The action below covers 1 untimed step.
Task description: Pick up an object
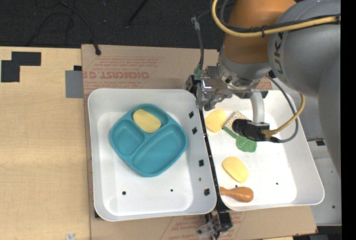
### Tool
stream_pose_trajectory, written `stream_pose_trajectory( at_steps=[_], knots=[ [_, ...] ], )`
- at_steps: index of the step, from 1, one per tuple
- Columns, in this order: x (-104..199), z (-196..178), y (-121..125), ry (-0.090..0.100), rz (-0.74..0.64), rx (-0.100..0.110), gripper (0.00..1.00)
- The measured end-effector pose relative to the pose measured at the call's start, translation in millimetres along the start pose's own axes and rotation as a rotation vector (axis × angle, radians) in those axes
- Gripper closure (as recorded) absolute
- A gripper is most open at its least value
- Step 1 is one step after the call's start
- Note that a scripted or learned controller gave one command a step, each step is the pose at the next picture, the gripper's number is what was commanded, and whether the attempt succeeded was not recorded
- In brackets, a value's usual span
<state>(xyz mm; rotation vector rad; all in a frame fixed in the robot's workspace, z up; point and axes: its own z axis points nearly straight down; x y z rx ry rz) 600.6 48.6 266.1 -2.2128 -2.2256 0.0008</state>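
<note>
Two shallow white bins sit side by side on a sheet of brown cardboard point(139, 66), which lies on the pale worktop point(39, 150). The grey arm point(311, 50) reaches in from the right, its orange band above the wrist. Its gripper point(208, 100) hangs over the upper left corner of the right bin point(289, 175), close to the wall shared by the two bins. From this slanted angle I cannot tell whether the gripper is wide or narrow, and nothing can be seen held in it.

The things to pick lie loose in both bins. In the right bin, a yellow oval piece point(216, 119) lies just below the gripper and near the shared wall – whether the two touch cannot be told. A green piece point(247, 144) lies to its right, partly hidden by the robot's own parts. Lower down, near the middle of the bin, a second yellow piece point(235, 169) lies on its own. A brown drumstick-shaped piece point(238, 194) lies near the front edge, its thin end pointing toward the shared wall.

The left bin point(103, 189) holds a teal divided plate point(158, 153) lying flat and turned at an angle. A third yellow piece point(147, 120) sits in its upper compartment – well apart from the gripper.
</note>
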Motion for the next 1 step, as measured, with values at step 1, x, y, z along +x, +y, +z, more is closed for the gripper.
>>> stream_pose_trajectory(
  at_steps=[1],
  knots=[
    [54.8, 8.9, -6.9, -0.001, 0.0, 0.003, 1.0]
  ],
)
